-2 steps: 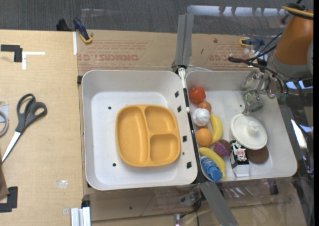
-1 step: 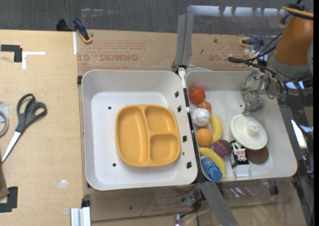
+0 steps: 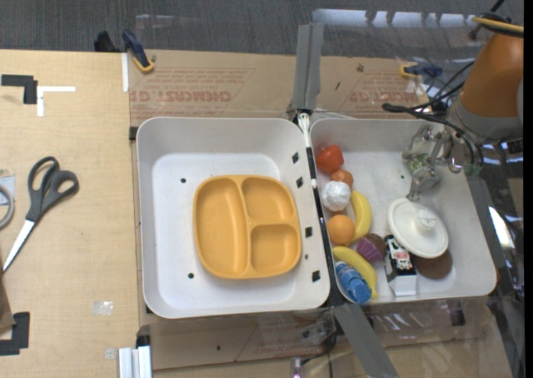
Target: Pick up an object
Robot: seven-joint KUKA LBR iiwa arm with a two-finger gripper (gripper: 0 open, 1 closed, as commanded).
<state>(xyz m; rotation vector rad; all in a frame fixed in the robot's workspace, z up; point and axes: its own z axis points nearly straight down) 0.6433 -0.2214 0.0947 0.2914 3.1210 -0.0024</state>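
The right bin [image 3: 475, 226] holds a pile of small items. Along its left wall lie a red tomato [image 3: 330, 157], a white ball [image 3: 336, 195], an orange [image 3: 340, 227], a yellow banana [image 3: 361, 212] and a blue bottle [image 3: 354, 283]. A white round lid [image 3: 419, 228] lies in the middle, overlapping a brown disc [image 3: 436, 265], with a small white carton [image 3: 400, 268] beside them. My gripper [image 3: 420, 178] hangs over the bin's bare back part, just above the white lid and apart from it. Nothing shows in its grasp.
The left bin [image 3: 166, 201] holds a yellow divided plate [image 3: 248, 225]. Scissors [image 3: 37, 193] lie on the wooden bench at the far left. A blue clamp [image 3: 137, 50] sits at the cardboard's back edge. Cables and the orange wrist band [image 3: 495, 77] crowd the right side.
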